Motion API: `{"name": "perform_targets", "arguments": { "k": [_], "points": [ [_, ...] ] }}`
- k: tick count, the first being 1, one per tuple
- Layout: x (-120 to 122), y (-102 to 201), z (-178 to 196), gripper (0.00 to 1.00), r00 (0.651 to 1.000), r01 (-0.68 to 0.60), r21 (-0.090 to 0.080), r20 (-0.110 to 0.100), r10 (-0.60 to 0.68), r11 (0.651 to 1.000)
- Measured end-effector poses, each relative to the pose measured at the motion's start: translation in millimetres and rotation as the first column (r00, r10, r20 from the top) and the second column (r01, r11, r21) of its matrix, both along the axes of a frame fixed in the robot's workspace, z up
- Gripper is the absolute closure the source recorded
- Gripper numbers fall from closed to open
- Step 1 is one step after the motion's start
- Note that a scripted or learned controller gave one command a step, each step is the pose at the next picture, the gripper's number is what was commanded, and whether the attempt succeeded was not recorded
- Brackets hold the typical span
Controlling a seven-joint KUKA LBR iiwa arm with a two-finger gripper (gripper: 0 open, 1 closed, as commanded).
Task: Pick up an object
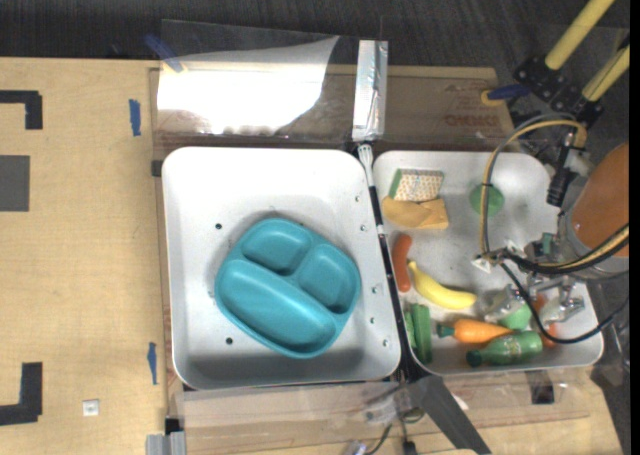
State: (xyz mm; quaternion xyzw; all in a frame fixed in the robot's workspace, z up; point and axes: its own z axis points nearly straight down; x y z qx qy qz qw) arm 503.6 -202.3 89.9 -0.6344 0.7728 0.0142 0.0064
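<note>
gripper (535, 301) low in right bin (520, 171), just beside carrot (478, 330); grip state unclear.

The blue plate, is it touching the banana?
Apart. The camera view shows the blue plate in the left bin, the banana in the right bin.

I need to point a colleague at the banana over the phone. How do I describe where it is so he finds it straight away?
Look at the right-hand white bin, the one crowded with toy food, not the left bin holding the teal divided plate. Near that bin's middle, just right of its left wall, lies the banana. It is the only bright yellow curved piece, above the orange carrot and green bottle.
</note>
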Motion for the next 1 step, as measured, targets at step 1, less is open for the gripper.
{"name": "perform_targets", "arguments": {
  "k": [1],
  "points": [
    [-12.2,3.3,0.1,0.00,0.965,-0.262,-0.001,0.013,0.262,0.965]
  ]
}}
